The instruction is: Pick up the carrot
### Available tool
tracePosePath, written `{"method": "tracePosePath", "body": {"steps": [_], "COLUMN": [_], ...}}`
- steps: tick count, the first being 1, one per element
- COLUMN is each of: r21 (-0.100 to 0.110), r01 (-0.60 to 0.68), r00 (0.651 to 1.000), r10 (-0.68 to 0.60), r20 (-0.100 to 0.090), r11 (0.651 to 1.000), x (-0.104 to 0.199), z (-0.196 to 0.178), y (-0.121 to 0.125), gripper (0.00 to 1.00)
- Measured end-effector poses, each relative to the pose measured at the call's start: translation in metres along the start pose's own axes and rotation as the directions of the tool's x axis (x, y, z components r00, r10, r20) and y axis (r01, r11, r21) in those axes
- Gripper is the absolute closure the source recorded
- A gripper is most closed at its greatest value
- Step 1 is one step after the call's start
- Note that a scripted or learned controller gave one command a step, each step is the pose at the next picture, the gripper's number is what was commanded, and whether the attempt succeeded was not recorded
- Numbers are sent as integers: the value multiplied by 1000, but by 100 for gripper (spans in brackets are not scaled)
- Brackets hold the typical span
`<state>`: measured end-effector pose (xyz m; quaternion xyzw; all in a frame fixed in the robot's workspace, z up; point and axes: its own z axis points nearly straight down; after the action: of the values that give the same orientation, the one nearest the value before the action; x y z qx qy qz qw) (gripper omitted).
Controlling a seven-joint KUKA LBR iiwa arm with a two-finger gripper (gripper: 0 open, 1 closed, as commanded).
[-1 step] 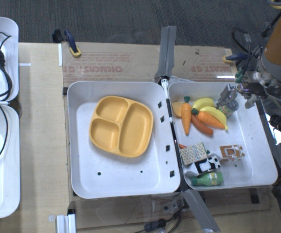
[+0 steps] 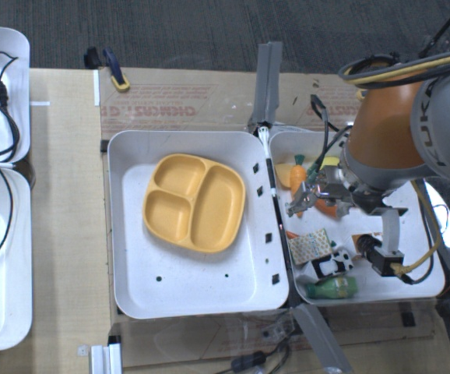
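The carrot (image 2: 290, 176) is a short orange piece with a green top, lying in the far-left corner of the right bin (image 2: 435, 283). My gripper (image 2: 303, 195) is down inside that bin, just right of and slightly nearer than the carrot. Its fingers (image 2: 294, 206) stand open, pointing left toward the bin's divider. No part of the carrot is between them. A small red-orange thing (image 2: 327, 206) shows partly under the gripper body; I cannot tell what it is. The orange and grey wrist (image 2: 388, 131) covers the back right of the bin.
The right bin also holds a speckled white packet (image 2: 309, 245), a black-and-white toy (image 2: 333, 265), a green object (image 2: 332, 287) at the front and a yellow piece (image 2: 328, 162) at the back. A yellow divided plate (image 2: 195, 202) lies in the left bin (image 2: 128, 287).
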<state>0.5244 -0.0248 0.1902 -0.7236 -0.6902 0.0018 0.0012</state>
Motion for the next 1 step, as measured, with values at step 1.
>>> {"method": "tracePosePath", "body": {"steps": [1], "r21": [-1], "r01": [22], "r00": [1000], "r10": [-22], "r20": [-1], "r11": [1000], "x": [-77], "z": [71], "y": [8], "gripper": [0]}}
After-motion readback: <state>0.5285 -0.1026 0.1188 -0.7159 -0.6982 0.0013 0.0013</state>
